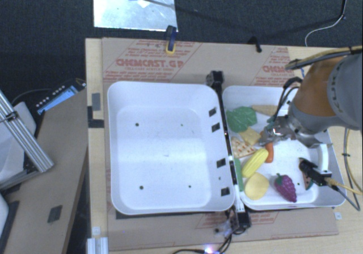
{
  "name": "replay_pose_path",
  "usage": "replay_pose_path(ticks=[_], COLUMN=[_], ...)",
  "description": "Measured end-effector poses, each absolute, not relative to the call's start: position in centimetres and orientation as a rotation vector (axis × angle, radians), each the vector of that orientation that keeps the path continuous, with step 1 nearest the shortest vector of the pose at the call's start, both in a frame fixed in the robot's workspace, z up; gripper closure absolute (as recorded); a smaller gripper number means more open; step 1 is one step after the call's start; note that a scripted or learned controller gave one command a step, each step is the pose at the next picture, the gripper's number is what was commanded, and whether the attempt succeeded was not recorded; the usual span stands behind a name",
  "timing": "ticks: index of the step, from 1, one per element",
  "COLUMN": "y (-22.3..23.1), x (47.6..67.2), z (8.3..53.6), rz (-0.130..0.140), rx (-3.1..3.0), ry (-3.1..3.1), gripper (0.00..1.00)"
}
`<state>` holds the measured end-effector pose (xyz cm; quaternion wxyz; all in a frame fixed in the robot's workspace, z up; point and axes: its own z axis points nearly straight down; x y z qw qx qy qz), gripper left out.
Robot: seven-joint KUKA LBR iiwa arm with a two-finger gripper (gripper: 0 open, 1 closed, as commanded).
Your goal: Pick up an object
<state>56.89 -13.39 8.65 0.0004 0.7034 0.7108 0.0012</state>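
My gripper [270, 135] reaches down into the right bin [329, 199] from the right, over its middle. Just below its tip lies a small orange carrot [270, 153], touching or nearly touching it. A corn cob [254, 161] lies slantwise to the carrot's left. A green leafy piece [242, 117] sits at the bin's far left, with a yellow wedge [249, 135] and a tan cracker-like slice [242, 148] below it. A round yellow fruit [256, 186] and a purple grape bunch [286, 187] lie near the front wall. Nothing shows as lifted.
The left bin [164, 145] stands beside the right one, a black-clipped divider [222, 134] between them. Both rest on a cardboard sheet [153, 60]. My grey arm [326, 97] covers the right bin's far right corner.
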Motion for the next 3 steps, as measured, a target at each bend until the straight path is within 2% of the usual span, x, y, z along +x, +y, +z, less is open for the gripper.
replay_pose_path(ticks=[1, 2, 3], y=[-8.5, -13.3, -4.8], x=[52.4, 56.7, 62.0], z=[8.4, 9.3, 19.1], rz=[-0.001, 0.004, 0.016], rx=[2.217, 2.217, 2.2], ry=[2.231, 2.218, 2.23], gripper=[1.0, 1.0, 1.0])
